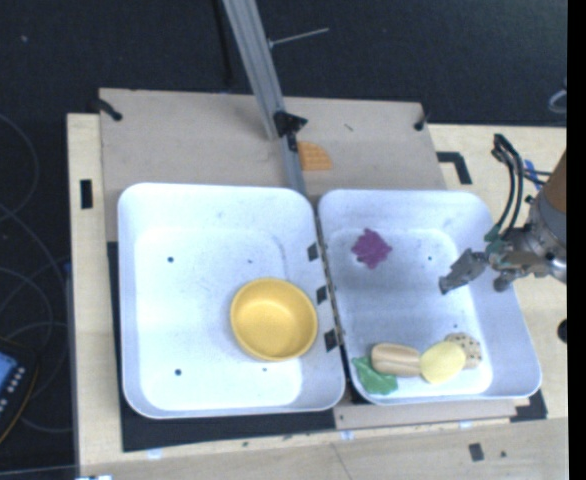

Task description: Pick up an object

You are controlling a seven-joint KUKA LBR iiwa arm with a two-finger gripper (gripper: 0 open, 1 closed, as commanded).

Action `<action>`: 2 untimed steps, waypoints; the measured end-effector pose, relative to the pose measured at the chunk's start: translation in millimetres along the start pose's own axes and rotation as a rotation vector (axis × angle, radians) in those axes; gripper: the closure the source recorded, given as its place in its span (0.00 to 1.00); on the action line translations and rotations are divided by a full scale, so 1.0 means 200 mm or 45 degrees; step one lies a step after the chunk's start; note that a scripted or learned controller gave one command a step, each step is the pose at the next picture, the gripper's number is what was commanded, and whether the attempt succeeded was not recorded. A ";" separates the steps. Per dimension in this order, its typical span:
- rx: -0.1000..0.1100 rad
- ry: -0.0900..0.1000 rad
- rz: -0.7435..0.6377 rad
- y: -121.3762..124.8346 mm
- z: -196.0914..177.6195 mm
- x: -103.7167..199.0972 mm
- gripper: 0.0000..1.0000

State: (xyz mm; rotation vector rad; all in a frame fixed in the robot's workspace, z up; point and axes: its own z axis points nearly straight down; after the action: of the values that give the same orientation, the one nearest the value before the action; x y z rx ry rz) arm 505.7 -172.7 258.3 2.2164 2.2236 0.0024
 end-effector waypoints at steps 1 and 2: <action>0.000 0.000 0.002 0.00 0.00 0.00 0.00; 0.007 -0.001 0.005 -0.03 0.27 -0.05 0.00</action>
State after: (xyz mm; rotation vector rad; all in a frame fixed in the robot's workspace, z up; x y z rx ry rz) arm 500.3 -182.0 205.0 2.2233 2.2214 -0.0050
